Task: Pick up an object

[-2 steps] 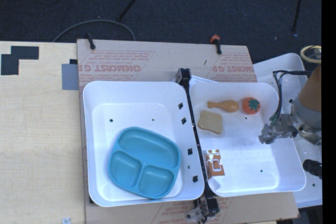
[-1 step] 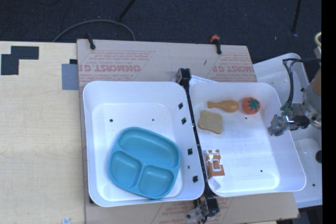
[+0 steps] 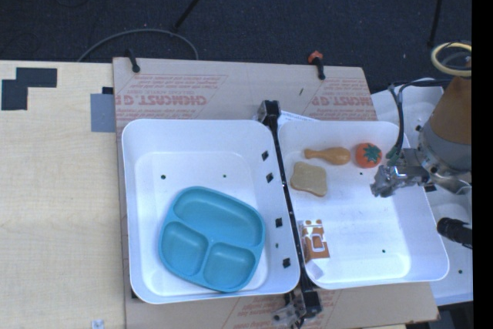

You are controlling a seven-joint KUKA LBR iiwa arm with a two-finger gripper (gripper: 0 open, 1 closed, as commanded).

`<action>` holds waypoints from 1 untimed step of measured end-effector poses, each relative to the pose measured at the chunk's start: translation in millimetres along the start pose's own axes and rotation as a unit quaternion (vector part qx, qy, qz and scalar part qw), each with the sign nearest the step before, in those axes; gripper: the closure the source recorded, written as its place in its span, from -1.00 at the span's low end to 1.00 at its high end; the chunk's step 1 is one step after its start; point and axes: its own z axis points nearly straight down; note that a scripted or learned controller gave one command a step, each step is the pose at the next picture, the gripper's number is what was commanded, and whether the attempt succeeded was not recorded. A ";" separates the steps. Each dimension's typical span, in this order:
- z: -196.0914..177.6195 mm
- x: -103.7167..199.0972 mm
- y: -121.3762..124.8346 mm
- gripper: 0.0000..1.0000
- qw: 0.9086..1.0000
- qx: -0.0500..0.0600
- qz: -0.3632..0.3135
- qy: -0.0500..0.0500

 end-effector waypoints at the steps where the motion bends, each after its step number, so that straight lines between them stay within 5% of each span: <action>1: 2.0 49.8 21.3 1.00 1.000 0.000 0.000 0.000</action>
